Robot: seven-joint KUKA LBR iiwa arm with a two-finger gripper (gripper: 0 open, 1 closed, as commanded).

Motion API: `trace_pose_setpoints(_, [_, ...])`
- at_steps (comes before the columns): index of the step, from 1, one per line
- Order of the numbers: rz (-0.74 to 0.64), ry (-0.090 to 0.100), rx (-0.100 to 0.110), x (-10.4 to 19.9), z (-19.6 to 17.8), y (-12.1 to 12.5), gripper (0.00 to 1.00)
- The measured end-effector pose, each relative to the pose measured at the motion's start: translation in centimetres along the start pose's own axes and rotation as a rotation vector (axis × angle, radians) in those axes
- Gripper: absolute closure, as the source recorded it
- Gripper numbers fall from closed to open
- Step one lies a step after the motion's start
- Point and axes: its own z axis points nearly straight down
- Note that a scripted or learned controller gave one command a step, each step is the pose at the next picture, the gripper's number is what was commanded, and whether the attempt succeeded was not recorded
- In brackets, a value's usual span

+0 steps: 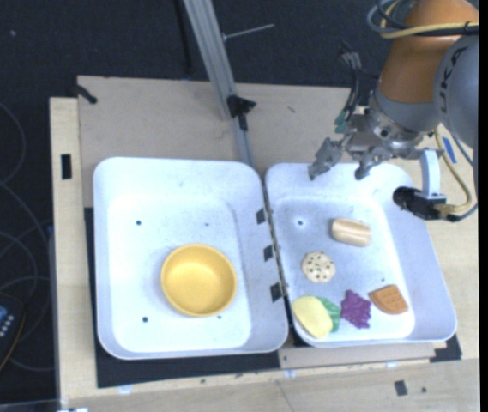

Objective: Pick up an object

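The gripper (341,168) hangs with fingers spread and nothing between them, above the right bin (415,256) at its twelve o'clock rim. Below it lie a bread roll (351,231), cookie (318,267), corn (314,316), grapes (356,308) and toast (389,299).

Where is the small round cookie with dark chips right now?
The round chip cookie lies in the right-hand white bin, near its left wall, below the tan bread roll and above the yellow-green corn toy.
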Motion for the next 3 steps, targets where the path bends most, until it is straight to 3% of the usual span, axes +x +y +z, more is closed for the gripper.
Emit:
trace_pose_setpoints(1, [0.000,0.000,0.000,0.0,0.0,0.0,0.00])
trace_pose_setpoints(3, [0.001,-0.001,0.005,-0.3,10.3,0.4,0.00])
